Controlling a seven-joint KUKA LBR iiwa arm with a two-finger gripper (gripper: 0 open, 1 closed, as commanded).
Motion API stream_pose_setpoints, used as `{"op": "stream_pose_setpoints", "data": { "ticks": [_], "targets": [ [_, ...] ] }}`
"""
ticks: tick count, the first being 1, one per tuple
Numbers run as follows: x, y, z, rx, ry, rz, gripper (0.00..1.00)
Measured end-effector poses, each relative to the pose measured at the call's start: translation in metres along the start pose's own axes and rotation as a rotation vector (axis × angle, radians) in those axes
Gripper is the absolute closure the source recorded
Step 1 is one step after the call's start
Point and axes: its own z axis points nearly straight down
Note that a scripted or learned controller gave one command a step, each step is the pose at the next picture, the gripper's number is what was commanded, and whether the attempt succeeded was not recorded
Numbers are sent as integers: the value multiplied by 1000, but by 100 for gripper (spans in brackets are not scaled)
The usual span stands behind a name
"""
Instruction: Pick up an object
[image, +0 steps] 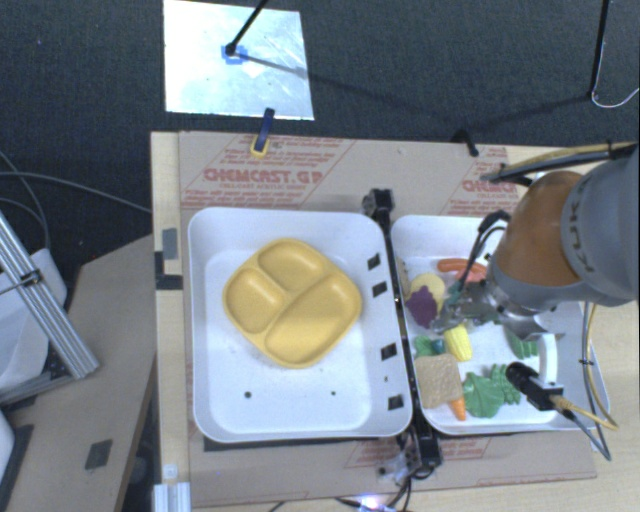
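From the fixed overhead camera, the arm (560, 240) comes in from the right of the frame, its orange band sitting over the upper part of the right bin (425, 232). The gripper (466, 308) is low in that bin, at centre right of the frame, among a scatter of toy food. Its tip is too small and too crowded by the toys to read, so whether it is apart or together I cannot tell, and nothing can be seen clamped in it.

The things on offer all lie in the right bin: a purple grape-like piece (422, 304) just left of the gripper, a yellow corn cob (458, 344) just below it, an orange-red carrot-like piece (457, 267) above, a tan cracker-like square (437, 378) lower down, and a green leafy toy (488, 392) near the bin's lower edge. The left bin (210, 400) carries a yellow divided plate (292, 301), well apart from the arm.

By my reading the step in hand is the reach into the pile, with the grape piece or the corn cob as the likely target. The next move calls for settling squarely over one piece, closing on it alone, and lifting straight up; the neighbours sit so close that a finger could land on the wrong toy or push the target aside.
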Motion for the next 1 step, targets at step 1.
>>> {"op": "stream_pose_setpoints", "data": {
  "ticks": [1],
  "targets": [
    [73, -2, -90, -7, 3, -10, 100]
  ]
}}
